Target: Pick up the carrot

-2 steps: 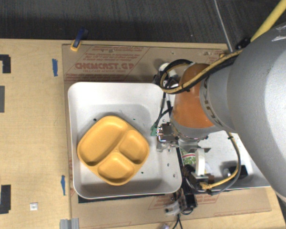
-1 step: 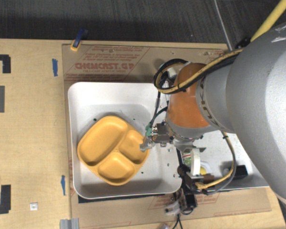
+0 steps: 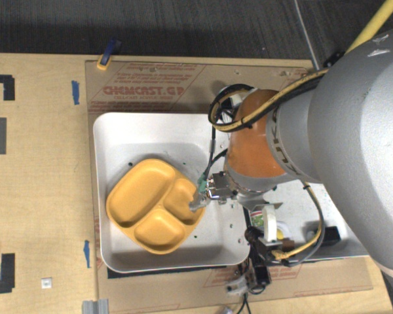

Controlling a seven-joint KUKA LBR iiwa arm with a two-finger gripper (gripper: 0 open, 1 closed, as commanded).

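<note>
Claw (image 3: 198, 200) at yellow tray (image 3: 154, 205) edge, white bin (image 3: 118, 133).

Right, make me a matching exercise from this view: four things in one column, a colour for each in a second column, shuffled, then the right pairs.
Things:
1. sectioned plastic plate
2. shallow plastic bin
3. band above the arm's wrist
4. small tape strips on the cardboard bench

Colours:
A. blue
B. orange
C. white
D. yellow

Pairs: 1-D, 2-C, 3-B, 4-A
</note>
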